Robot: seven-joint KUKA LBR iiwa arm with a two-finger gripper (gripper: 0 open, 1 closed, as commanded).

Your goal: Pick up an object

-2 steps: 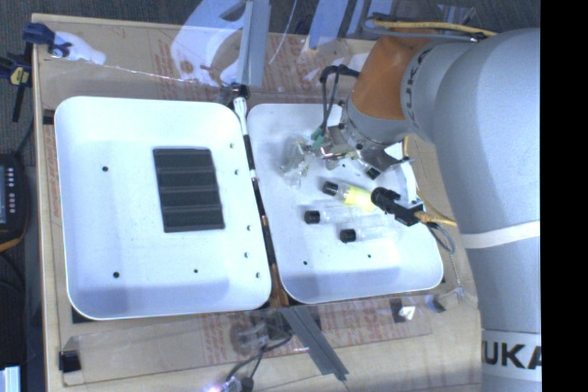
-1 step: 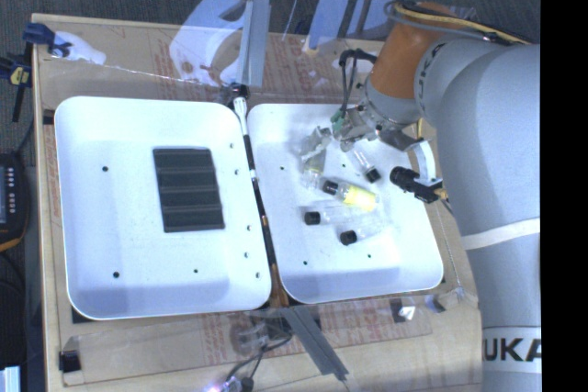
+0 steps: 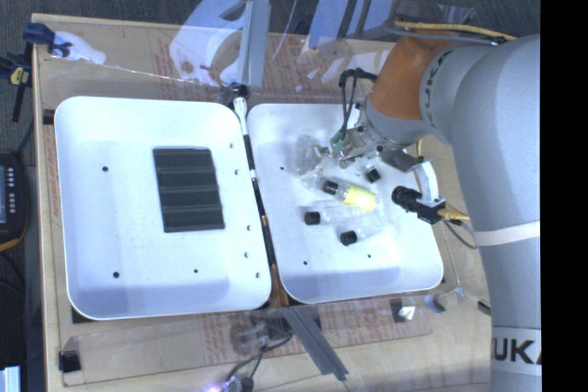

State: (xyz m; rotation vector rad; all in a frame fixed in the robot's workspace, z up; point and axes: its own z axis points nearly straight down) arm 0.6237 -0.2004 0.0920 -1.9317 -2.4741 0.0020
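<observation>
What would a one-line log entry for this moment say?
arm: over right bin | gripper: among small items | grasp: unclear | left bin: dark ridged block

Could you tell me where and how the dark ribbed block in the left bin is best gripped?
Probably across its short width. The dark ribbed block lies flat in the left bin, long axis running away from the camera, both long edges free, so come straight down from above.

Arm's orange band (image 3: 404, 87) sits over the right bin (image 3: 303, 275), gripper (image 3: 354, 145) low at the bin's upper middle. Clear crinkled plastic pieces (image 3: 312, 159) just left of it. Yellow-tipped object (image 3: 354, 195) just below, two small black pieces (image 3: 312, 218) further down. Dark ribbed block (image 3: 190, 189) far left, in the left bin (image 3: 92, 280).
</observation>
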